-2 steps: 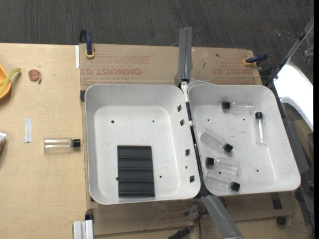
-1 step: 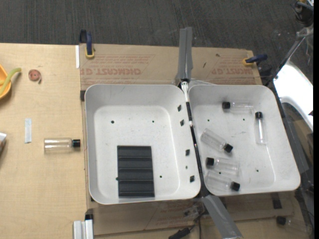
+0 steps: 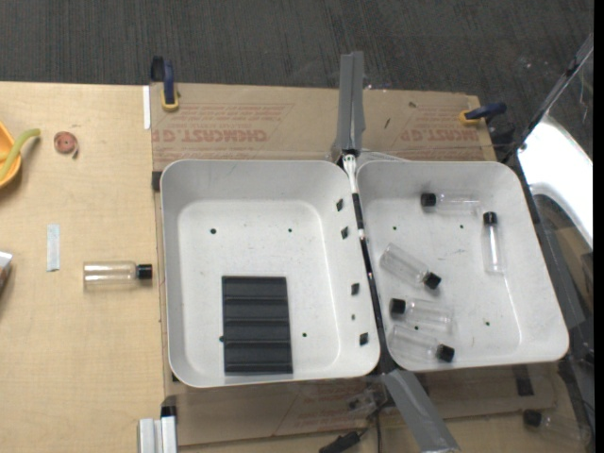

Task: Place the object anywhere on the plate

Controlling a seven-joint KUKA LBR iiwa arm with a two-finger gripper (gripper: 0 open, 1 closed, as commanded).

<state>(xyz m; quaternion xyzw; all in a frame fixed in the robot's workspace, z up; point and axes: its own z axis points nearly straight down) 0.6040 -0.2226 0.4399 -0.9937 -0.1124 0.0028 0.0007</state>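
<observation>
From my feed I get just a slice of the arm [image 3: 559, 154] at the right edge: a smooth, rounded shell, pale grey going near white where the light hits it, glossy, no seams or screws I can make out. A darker grey curved edge runs under it. A thin dark line [image 3: 564, 81] slants above it, possibly a cable, too blurred to tell. No markings readable.
</observation>
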